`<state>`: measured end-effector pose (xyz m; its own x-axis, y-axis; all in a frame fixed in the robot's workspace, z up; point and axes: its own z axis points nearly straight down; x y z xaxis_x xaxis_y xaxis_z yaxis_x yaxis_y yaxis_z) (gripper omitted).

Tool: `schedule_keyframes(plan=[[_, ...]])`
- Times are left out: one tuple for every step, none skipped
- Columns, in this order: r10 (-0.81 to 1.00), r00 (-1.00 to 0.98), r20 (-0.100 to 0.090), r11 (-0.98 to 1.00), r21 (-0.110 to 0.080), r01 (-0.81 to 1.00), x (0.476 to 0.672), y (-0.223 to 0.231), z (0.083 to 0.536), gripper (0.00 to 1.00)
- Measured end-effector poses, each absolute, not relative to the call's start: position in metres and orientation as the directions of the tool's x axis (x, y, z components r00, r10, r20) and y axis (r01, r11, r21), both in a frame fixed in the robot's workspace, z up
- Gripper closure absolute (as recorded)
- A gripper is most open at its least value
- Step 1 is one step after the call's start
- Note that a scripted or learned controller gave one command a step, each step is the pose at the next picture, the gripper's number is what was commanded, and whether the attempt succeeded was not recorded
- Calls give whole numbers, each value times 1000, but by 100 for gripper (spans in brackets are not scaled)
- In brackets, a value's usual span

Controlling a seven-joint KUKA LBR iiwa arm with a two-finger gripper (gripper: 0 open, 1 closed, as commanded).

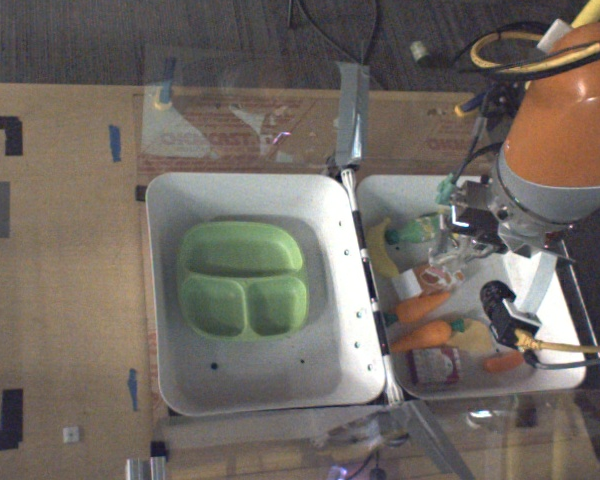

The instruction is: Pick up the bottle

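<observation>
The gripper (450, 258) hangs over the clear bottle (442, 268) mid-way along the right bin's (570, 368) left side, its opening impossible to judge, so it may snag the touching carrots (420, 306) instead.

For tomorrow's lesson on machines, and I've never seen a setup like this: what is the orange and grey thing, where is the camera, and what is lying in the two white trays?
The camera looks down at a slant on a bench. The orange and grey shape is a robot arm; its gripper hovers over the right bin, above a clear bottle. I can't tell whether it grips anything. That bin also holds toy carrots and other small items. The left bin holds a green divided plate.
</observation>
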<state>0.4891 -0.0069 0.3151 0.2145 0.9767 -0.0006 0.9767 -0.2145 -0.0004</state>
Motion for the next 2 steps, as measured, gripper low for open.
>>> schedule_keyframes(plan=[[879, 477, -2, -477, -5, 879, 479, 9, 292, 100], [825, 565, -1, -565, -1, 825, 512, 61, 299, 100]])
